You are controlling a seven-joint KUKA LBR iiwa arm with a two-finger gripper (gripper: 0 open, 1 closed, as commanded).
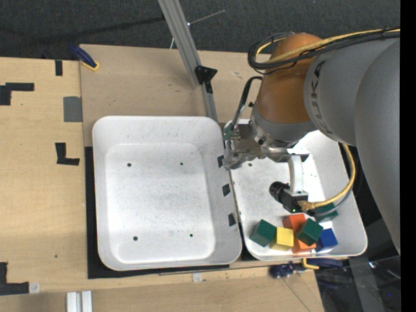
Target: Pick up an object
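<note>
Together, coloured blocks [296,233] fill right bin [354,236] corner.

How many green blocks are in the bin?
2. One green block sits at the left end of the pile in the right bin; the other green block lies further right, atop the orange and blue ones. More may hide beneath the arm.

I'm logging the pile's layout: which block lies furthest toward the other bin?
The dark green block, at the pile's left edge beside the yellow block; the orange, second green and blue blocks sit further right.
</note>
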